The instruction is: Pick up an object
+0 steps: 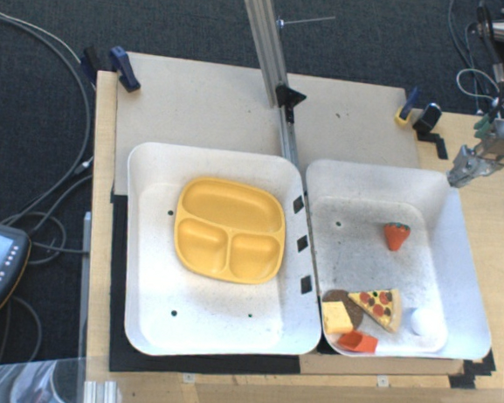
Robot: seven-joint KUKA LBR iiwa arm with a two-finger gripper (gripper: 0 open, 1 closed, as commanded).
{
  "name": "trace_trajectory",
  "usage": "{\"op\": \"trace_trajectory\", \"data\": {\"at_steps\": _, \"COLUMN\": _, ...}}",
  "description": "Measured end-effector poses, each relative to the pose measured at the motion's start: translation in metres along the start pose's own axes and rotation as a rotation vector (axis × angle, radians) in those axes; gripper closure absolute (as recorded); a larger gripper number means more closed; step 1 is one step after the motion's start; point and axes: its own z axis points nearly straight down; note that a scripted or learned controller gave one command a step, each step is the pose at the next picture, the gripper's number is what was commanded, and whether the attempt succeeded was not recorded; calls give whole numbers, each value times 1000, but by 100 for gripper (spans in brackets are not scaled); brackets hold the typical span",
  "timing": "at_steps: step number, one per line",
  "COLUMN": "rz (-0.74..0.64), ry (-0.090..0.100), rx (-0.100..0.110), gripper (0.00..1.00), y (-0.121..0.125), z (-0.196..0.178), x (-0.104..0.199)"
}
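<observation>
Two white bins lay side by side on the bench.
The gripper (462,173) hung over the far right corner of the right bin (457,258), apart from the toys; I could not tell its state. A strawberry (395,236), pizza slice (378,307), cheese block (336,318) and white ball (423,322) lay inside. The left bin (146,257) held a yellow plate (230,229).

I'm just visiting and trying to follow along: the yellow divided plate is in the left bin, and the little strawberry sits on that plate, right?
Not quite. The yellow divided plate does lie in the left bin, but the strawberry is not on it. It sits by itself on the floor of the right bin, as the camera view shows.
</observation>
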Motion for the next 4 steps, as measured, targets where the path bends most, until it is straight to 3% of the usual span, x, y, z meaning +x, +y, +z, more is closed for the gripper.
{"op": "trace_trajectory", "data": {"at_steps": 1, "rz": 1, "ry": 1, "rx": 7, "gripper": 100, "y": 1, "z": 2, "x": 0}}
{"op": "trace_trajectory", "data": {"at_steps": 4, "rz": -3, "ry": 6, "rx": 13, "gripper": 100, "y": -34, "z": 4, "x": 152}}
